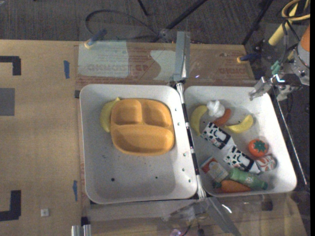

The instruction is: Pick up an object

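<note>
green bottle point(247, 179) label unreadable, perhaps blurred; hand point(269, 84) state unclear.

Light wood bench top point(39, 146) with black corner marks and blue tape bits at frame left. Dark grey carpet floor point(64, 9) along the top, black stand legs point(197, 4) crossing it.

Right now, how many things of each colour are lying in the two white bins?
Yellow: 3, a banana under the tray, two bananas in the right bin.
Orange: 3, tray, carrot, a curved piece.
Black-and-white: 2, cow blocks.
White: 1, lump.
Red: 3, tomato, carton, can.
Green: 1, bottle.
Total: 13.
</note>
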`<action>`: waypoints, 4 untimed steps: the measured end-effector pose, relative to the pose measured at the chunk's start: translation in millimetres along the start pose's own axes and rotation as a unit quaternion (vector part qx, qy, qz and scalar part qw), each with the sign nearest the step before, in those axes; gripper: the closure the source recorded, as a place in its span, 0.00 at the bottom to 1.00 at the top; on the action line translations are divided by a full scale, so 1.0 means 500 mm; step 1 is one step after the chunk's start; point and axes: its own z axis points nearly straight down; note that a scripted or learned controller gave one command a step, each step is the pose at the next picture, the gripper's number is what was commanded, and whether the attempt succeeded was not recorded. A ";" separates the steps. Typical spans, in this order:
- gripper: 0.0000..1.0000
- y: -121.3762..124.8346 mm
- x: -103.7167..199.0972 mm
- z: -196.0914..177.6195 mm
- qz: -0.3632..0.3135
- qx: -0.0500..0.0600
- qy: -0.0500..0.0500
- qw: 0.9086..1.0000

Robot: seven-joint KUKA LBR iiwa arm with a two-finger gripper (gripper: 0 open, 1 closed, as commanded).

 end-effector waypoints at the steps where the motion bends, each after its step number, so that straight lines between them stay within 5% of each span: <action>1: 0.00 -0.104 -0.067 0.212 -0.003 -0.002 0.000 1.000; 2: 0.00 -0.066 -0.035 0.256 -0.009 -0.002 -0.002 1.000; 3: 0.00 0.026 0.069 0.333 0.021 -0.003 -0.001 1.000; 4: 1.00 0.029 0.071 0.311 0.020 -0.005 -0.002 1.000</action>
